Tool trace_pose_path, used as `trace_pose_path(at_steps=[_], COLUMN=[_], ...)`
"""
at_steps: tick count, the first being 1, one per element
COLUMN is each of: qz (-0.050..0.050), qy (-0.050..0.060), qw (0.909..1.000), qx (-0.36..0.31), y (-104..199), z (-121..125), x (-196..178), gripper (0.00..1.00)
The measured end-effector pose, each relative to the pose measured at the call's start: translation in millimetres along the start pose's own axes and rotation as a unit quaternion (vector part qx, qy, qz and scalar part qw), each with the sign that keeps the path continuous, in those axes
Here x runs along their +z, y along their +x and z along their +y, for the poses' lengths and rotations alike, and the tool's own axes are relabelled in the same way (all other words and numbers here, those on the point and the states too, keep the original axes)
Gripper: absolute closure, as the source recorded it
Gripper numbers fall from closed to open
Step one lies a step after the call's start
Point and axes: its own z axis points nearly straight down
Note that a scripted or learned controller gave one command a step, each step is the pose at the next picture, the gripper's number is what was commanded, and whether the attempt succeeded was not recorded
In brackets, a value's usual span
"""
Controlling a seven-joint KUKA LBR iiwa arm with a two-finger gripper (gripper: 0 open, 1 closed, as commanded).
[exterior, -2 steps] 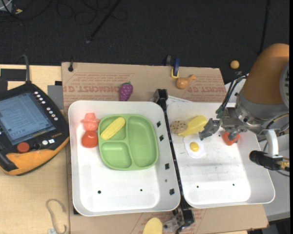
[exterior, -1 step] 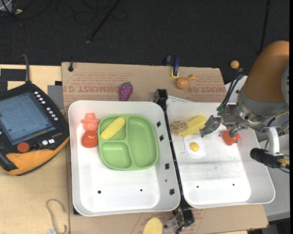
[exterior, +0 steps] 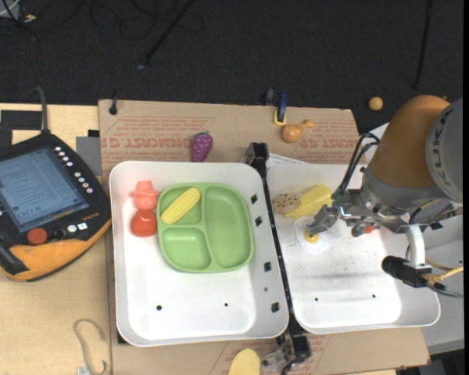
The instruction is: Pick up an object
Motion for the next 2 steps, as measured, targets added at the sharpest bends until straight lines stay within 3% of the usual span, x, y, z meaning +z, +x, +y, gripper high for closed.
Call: trace_pose_path(at_steps=[1,2], qz=[0.000,0.000], qy=[-0.001,-0.002], qw=[1.0000,1.0000], qx=[0.000,0.002], y=[-7,-6], z=[2,1], x=[50,66], gripper=[0.00,0.00])
